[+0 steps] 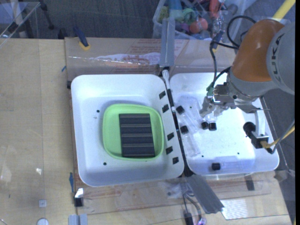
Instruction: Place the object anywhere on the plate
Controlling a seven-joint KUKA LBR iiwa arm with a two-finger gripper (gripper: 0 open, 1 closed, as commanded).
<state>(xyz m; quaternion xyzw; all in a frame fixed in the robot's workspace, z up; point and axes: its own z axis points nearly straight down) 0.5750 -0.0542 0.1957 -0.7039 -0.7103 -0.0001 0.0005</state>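
Observation:
A black ridged rectangular block (137, 135) lies flat on the green plate (109, 135) in the left bin (89, 93). It covers the plate's middle, long side running front to back. My gripper (208, 125) hangs over the right bin (234, 149), near its left half and well away from the plate. Its two dark fingertips (205, 124) stand a little apart, with only white bin floor between them, so it is open and holds nothing.
Small black bits (184, 129) and another (216, 166) lie on the right bin's floor. A row of black clips (169, 136) runs along the ridge between the bins. A box of coloured toys (194, 8) stands behind the bench.

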